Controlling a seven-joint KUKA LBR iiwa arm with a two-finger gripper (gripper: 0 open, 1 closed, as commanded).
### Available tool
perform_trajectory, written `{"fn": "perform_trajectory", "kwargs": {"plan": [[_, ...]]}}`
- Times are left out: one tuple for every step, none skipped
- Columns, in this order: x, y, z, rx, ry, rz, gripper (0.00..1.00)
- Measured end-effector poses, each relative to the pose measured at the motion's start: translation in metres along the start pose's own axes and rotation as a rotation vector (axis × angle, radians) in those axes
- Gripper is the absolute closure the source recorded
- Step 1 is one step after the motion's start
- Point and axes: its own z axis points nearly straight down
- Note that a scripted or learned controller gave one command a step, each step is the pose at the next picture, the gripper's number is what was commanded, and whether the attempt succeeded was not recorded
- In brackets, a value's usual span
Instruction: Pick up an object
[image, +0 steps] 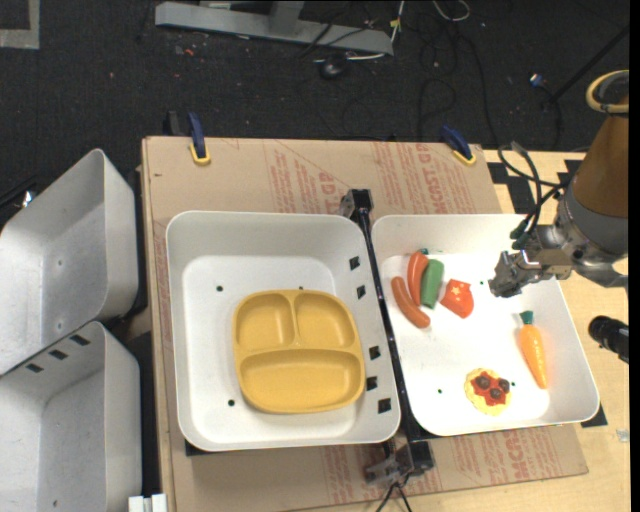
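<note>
The right bin (560, 400) holds several toy foods. Two orange-red sausages (411, 300) lie beside a green piece (432, 283) at its left. A red pepper (457, 297) sits just right of them. An orange carrot (532, 352) lies near the right wall, and a small pizza (488, 390) rests toward the front. My gripper (508, 275) hangs over the bin's back right part, right of the pepper and above the carrot. Nothing shows between its fingers.
The left bin (195, 330) holds a yellow divided tray (298, 352). A black divider runs between the two bins. Both bins sit on a cardboard sheet (280, 170). White containers (60, 300) stand off the bench at the left. Cables trail at the back.
</note>
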Motion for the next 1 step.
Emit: {"fn": "perform_trajectory", "kwargs": {"plan": [[0.0606,0.0038,0.0034,0.006,0.003,-0.004,1.00]]}}
